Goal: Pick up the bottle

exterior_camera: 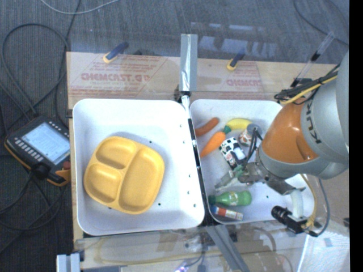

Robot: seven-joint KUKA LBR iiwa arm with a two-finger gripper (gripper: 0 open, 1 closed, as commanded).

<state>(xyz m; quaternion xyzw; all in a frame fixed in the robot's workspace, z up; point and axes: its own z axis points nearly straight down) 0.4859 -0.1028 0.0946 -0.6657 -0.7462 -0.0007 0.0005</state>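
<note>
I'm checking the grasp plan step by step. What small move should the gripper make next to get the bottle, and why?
Probably a short shift toward the near edge of the right bin, then down. The gripper sits just above the green bottle, which lies on its side by the bin's near wall, and nothing shows between the fingers. A red-capped tube lies close beside the bottle, so the descent should stay centred on the bottle.

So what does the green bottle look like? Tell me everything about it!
The green bottle is small and shiny, probably plastic, with a bright green body and a darker green end pointing toward the left. It lies on its side near the front of the right bin, not standing up. A small tube with a red end lies just in front of it, very close. The gripper hangs just above and behind it. Whether anything touches the bottle is hard to tell.
</note>
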